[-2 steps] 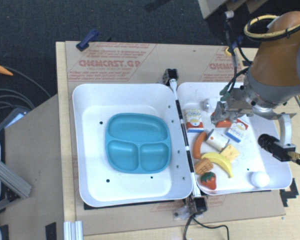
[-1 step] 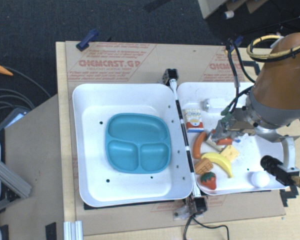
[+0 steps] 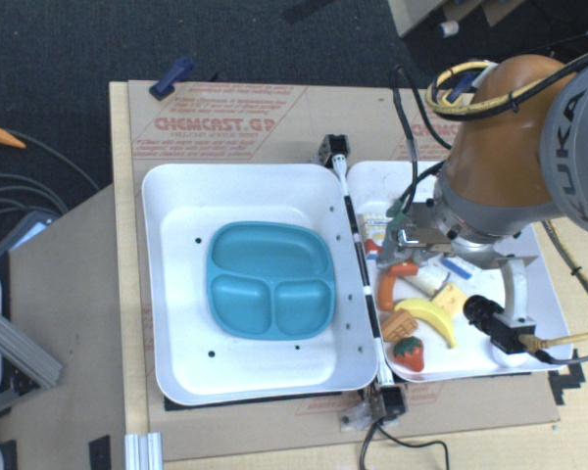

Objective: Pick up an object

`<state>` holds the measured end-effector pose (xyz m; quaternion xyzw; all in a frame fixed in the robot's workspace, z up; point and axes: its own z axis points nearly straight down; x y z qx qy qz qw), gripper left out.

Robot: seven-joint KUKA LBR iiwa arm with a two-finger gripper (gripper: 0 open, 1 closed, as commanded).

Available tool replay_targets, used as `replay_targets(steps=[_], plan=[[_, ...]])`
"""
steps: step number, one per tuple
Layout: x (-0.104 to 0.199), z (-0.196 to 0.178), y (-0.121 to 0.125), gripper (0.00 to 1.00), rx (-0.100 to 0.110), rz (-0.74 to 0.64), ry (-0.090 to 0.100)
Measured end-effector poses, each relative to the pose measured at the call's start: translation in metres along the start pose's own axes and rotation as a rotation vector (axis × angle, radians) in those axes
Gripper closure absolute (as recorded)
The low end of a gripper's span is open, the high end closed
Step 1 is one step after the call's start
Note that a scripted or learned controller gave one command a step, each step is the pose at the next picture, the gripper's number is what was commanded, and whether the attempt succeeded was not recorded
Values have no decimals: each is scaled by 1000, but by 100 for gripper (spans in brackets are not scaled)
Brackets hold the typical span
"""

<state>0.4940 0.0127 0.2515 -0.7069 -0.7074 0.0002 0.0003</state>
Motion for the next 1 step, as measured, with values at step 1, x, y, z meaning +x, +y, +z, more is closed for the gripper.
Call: replay_targets(steps=[1], plan=[[-47,-9,49,100,-1,1,-1]])
